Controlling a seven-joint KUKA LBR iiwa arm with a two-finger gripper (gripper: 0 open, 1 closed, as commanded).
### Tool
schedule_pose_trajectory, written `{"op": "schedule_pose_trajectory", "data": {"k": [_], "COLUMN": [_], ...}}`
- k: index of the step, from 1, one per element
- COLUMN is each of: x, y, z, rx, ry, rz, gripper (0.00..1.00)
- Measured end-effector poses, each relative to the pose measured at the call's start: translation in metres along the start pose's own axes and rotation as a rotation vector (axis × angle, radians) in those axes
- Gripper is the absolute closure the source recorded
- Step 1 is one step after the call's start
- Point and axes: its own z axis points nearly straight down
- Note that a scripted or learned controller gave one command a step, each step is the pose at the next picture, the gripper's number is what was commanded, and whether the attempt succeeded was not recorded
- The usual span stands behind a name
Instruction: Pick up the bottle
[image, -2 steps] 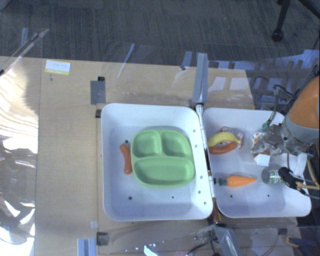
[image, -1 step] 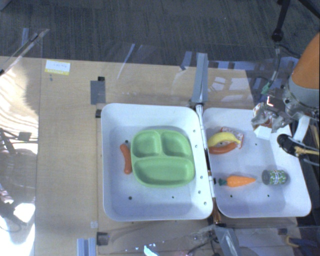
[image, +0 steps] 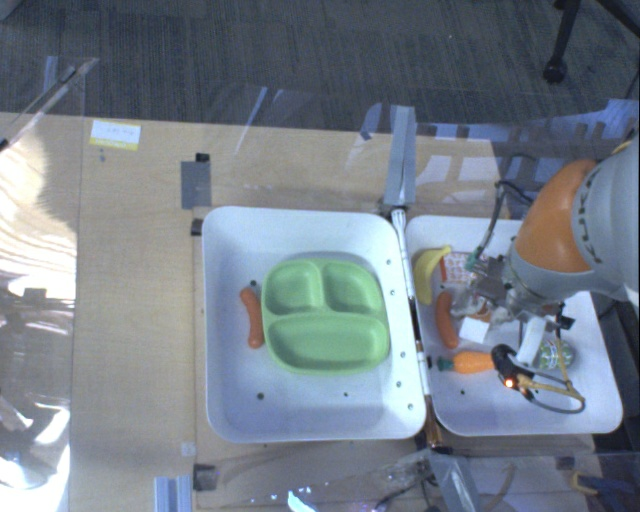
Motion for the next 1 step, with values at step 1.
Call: {"op": "schedule_pose_trajectory", "data": {"k": [1], "x": [0.0294], "y": [0.0752], "z": [0.0039], "rx": [0.079], "ry": [-0.033], "rz": [0.354], "gripper": [1.00]}}
